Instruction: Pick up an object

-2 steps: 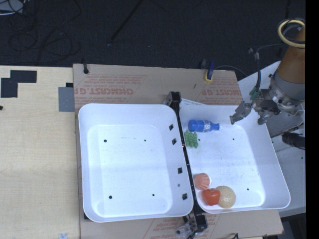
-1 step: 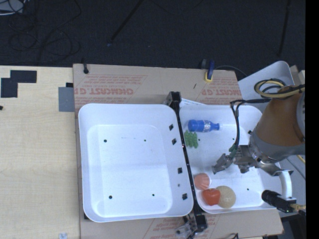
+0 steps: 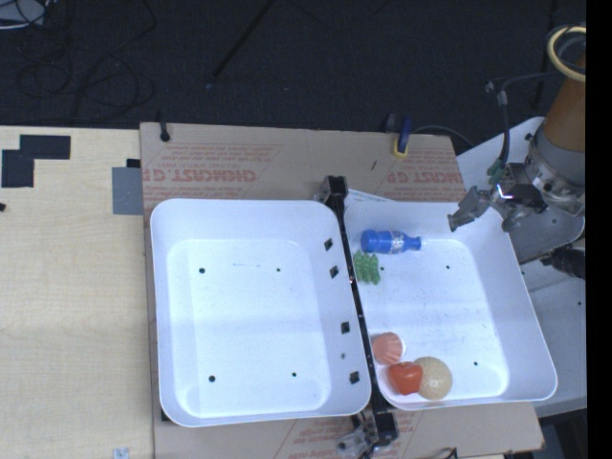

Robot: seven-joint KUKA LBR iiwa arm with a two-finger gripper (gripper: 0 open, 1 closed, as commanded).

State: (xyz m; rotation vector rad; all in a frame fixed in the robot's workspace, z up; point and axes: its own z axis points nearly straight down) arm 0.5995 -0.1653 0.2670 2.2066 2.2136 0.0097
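Looking down on a wooden bench (image 3: 67, 285) | cardboard sheet (image 3: 249, 161) under two white bins (image 3: 158, 256) | dark floor (image 3: 287, 46) behind | claw (image 3: 492, 204) at right bin's far corner, grip unclear

I count two white bins (image 3: 251, 220), one blue bottle (image 3: 390, 243), one green toy (image 3: 367, 268), and three round fruits (image 3: 409, 365).

arm at right edge, tool (image 3: 490, 208) pointing left, fingers apart.
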